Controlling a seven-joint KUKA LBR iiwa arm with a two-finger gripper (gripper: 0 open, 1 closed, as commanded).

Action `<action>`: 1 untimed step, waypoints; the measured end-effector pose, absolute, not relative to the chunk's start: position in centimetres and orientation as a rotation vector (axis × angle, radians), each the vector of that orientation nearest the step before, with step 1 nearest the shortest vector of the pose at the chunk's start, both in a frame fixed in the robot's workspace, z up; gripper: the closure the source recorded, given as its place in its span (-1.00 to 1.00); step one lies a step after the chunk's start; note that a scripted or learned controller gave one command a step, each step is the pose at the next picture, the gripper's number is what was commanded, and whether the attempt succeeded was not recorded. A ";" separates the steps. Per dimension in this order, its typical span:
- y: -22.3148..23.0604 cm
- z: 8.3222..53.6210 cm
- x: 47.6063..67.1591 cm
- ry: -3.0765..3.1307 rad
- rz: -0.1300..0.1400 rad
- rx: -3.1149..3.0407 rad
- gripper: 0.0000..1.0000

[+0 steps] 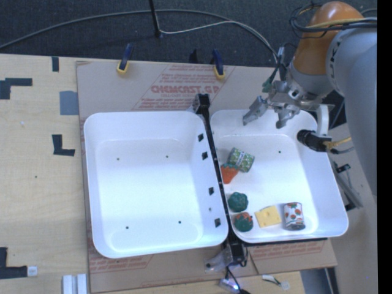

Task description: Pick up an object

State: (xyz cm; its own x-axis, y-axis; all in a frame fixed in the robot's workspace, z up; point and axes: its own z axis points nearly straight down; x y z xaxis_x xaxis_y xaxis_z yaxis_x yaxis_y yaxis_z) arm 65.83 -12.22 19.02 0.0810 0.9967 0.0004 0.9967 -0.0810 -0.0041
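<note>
Two white bins are seen from above. The gripper [268, 119] hangs spread and empty over the far edge of the right bin [318, 182]. No object is held yet; a descent toward the green packet [241, 160] seems needed.

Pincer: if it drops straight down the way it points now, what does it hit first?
Probably bare floor at the far end of the right bin. The pincer, fingers spread, hangs over that end, and the nearest item, the green block, lies nearer the camera. Depth is hard to judge from this slant.
</note>
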 end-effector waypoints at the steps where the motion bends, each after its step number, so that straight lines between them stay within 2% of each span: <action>1: -10.7 14.8 61.2 -2.218 0.008 -2.216 -1.00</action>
State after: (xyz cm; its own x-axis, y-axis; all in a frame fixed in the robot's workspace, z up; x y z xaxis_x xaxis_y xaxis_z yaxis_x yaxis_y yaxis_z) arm 61.20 -10.74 14.85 -0.0007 1.0000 0.0009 1.0000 0.0007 -0.0077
